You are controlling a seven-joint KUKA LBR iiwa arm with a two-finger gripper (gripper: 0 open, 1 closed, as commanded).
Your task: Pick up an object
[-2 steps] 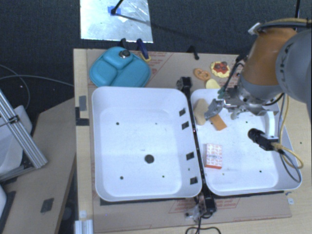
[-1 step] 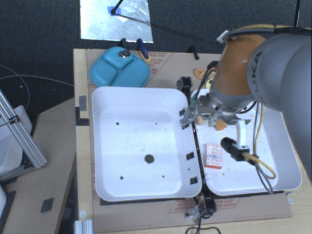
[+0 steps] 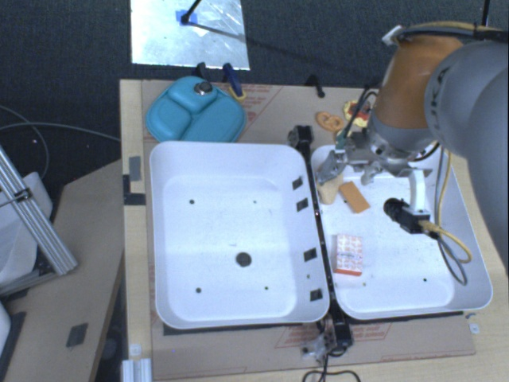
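Note:
My gripper [image 3: 348,172] hangs over the back left part of the right bin [image 3: 421,289], its jaws spread open with nothing between them. Just below it lies an orange-tan block [image 3: 355,198], with a paler tan piece [image 3: 327,192] beside it near the bin's left wall. Further toward the front sits a small white packet with red print [image 3: 347,255]. In the left bin [image 3: 183,213] there is one small dark disc [image 3: 243,259].
A black fitting with a yellow cable [image 3: 402,212] hangs from the arm over the right bin. Behind the left bin rests a blue lidded tray [image 3: 196,112]. Small orange items [image 3: 328,120] lie on the bench behind the right bin.

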